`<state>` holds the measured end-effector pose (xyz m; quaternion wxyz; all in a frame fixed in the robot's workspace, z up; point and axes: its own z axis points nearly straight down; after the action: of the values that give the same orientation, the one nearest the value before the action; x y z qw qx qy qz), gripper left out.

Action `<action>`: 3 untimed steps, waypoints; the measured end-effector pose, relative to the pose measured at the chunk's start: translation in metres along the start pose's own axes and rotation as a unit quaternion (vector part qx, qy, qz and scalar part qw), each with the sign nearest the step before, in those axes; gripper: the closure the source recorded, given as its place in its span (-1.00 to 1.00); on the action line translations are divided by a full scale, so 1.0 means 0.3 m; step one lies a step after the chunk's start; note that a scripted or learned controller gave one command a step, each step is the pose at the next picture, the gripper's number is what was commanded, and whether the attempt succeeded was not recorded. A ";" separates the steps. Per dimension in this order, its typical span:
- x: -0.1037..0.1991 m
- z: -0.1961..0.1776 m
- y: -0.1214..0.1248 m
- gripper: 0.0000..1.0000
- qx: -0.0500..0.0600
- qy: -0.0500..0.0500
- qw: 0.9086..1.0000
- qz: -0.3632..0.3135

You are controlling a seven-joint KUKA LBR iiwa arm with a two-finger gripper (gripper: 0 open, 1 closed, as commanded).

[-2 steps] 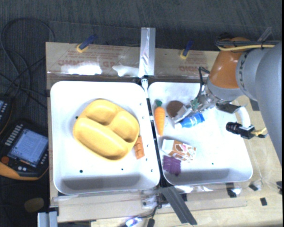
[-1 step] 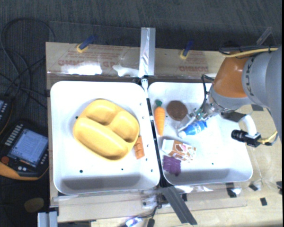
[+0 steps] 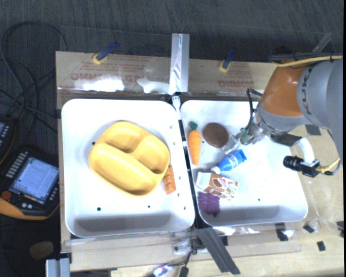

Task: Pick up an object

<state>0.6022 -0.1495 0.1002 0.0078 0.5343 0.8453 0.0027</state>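
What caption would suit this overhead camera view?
Grey robot arm's claw hovers by a blue bottle in the right bin; big yellow toy fills the left.

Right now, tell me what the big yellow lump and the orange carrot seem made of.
Big yellow lump in the left bin: probably soft foam or rubbery plastic; matte, rounded lobes with a crease, no sharp highlights. Orange carrot in the right bin: likely moulded plastic toy; uniform colour, smooth sides, green tip. Neither is certain from above.

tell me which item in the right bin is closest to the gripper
The blue-capped white bottle, lying just below the gripper; the brown disc, carrot and purple toy sit farther left.
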 end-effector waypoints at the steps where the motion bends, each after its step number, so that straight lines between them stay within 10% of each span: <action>1: -0.064 0.032 0.079 1.00 0.003 0.001 0.992 -0.129; 2: -0.063 0.038 0.078 -1.00 0.003 0.001 0.992 -0.128; 3: -0.090 0.032 0.011 -1.00 0.005 0.005 0.999 -0.048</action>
<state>0.6170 -0.1726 0.0910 0.0015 0.4930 0.8700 0.0005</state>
